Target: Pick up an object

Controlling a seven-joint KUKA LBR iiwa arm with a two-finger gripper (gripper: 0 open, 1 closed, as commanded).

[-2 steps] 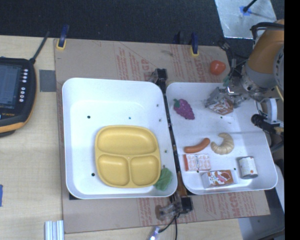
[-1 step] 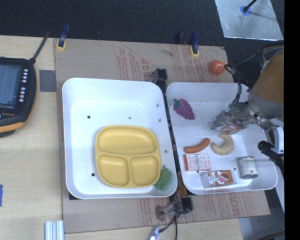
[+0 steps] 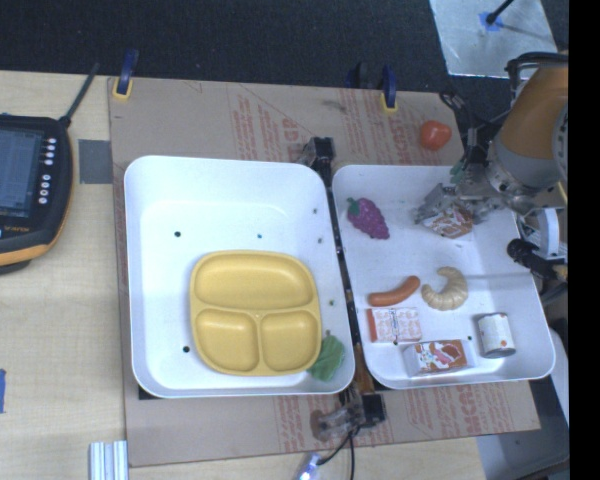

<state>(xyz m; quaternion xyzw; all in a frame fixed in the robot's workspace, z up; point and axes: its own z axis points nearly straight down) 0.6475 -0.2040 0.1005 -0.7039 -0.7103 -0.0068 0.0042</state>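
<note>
On the bench we see two white bins side by side: left bin (image 3: 150, 208), right bin (image 3: 540, 353). Left bin holds a yellow divided tray (image 3: 255, 311), three compartments, with a green leafy piece (image 3: 328, 359) touching its lower right corner against the bin wall.

Right bin holds the small stuff. Purple grape bunch (image 3: 368, 217) near the upper left. Sausage (image 3: 394, 291) mid-bin, croissant (image 3: 447, 288) just beside it on the right, apart. Below them a red-and-white packet (image 3: 394, 324), and lower still a flat red-and-white box (image 3: 440, 356). Silver can (image 3: 494, 334) lies on its side near the lower right, just beside the box.

Upper right of that bin: the gripper (image 3: 458, 196) is low over a crinkled packet (image 3: 446, 218), reddish and silver. We see the arm (image 3: 533, 118), grey with an orange section, coming in from the right. Gripper metal and packet foil blur together, so we cannot tell how the jaws stand, nor whether the packet is between them. Packet looks to rest on the bin floor, touching or right under the gripper tip.

Outside the bins: a red tomato (image 3: 435, 134) on the cardboard above the right bin, and a teach pendant (image 3: 18, 188) with orange trim at far left on the bench.
</note>
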